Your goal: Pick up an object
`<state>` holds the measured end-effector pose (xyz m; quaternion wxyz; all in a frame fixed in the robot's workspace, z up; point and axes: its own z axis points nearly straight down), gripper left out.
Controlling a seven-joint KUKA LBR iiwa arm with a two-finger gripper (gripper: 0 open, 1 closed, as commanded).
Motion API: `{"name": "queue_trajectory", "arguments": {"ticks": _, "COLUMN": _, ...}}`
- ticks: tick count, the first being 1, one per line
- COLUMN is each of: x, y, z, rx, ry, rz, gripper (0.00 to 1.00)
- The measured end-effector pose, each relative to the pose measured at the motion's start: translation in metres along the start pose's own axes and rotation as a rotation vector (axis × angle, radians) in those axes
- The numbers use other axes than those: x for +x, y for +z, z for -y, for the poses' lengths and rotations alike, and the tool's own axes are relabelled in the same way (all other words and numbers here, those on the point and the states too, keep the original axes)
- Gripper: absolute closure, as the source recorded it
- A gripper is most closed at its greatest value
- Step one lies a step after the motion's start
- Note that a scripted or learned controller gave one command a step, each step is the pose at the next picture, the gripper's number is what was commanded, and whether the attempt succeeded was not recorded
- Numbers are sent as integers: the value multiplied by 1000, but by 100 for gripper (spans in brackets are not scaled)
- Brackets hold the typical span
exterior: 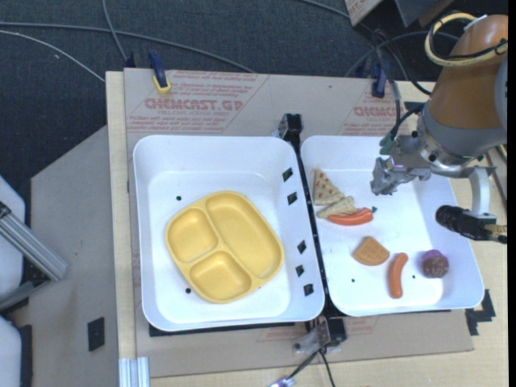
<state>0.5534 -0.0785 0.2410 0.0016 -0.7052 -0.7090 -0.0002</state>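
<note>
Here, the right bin [451, 297] holds six food items: two flatbread wedges [326, 187], one red chili [351, 217], one orange chunk [371, 251], one sausage [396, 274] and one purple ball [434, 264]. The chili lies with its long axis left to right; the sausage points near to far. The gripper [389, 176] hovers over the bin's far half, with nothing between the fingers you can make out. The left bin [149, 216] holds one yellow three-compartment tray [224, 245].
</note>
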Motion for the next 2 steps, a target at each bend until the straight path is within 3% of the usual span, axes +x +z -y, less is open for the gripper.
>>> {"name": "queue_trajectory", "arguments": {"ticks": 2, "x": 115, "y": 7, "z": -34, "rx": -3, "ry": -1, "rz": 1, "gripper": 100}}
